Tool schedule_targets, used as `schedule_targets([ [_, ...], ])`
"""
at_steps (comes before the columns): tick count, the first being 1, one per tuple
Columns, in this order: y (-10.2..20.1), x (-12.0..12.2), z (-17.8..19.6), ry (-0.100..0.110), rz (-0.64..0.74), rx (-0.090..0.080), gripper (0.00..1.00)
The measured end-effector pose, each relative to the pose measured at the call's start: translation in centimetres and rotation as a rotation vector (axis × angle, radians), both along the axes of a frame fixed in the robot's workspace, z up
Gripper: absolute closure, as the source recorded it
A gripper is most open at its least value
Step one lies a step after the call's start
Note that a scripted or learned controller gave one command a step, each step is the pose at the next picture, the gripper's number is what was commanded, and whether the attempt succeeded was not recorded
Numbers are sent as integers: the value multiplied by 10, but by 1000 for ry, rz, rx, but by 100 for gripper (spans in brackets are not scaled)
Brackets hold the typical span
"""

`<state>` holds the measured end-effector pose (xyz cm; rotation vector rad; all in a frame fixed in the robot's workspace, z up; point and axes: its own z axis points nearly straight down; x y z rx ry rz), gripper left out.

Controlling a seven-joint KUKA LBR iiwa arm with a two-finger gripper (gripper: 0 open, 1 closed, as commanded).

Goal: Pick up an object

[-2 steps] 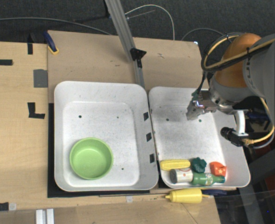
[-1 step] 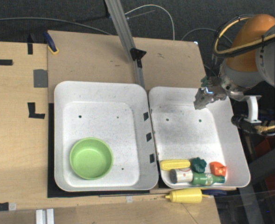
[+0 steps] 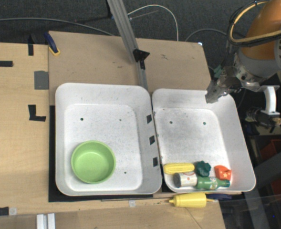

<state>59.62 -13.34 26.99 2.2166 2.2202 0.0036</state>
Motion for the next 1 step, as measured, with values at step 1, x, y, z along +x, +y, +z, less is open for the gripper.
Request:
schedule_targets([
  [1, 49, 11, -17, 7, 4, 2, 100],
])
